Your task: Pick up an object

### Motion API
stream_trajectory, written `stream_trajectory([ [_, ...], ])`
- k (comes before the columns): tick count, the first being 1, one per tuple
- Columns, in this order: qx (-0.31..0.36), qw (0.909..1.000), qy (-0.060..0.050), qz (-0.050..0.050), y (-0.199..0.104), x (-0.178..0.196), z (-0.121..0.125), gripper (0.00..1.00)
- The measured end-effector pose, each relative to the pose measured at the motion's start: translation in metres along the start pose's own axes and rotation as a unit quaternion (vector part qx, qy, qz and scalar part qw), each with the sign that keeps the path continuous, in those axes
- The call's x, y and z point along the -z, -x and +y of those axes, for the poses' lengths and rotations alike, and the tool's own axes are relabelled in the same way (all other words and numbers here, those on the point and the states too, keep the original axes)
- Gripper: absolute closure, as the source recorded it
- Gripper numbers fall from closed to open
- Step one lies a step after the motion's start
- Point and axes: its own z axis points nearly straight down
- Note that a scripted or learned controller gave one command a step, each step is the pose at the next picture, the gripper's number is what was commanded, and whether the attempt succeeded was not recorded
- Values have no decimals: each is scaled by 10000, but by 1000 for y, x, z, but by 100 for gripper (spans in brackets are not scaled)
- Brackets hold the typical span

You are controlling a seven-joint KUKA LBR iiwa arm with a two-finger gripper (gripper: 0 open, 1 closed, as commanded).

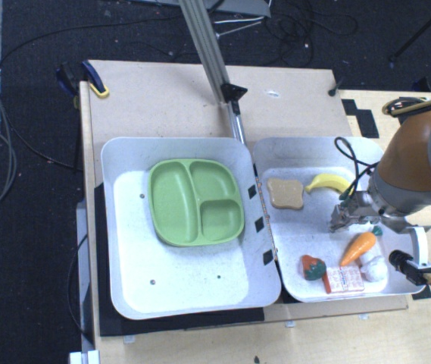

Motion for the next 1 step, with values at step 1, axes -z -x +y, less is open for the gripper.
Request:
stream_trajectory([
  [1,19,10000,-7,10,-8,57,-3,100],
])
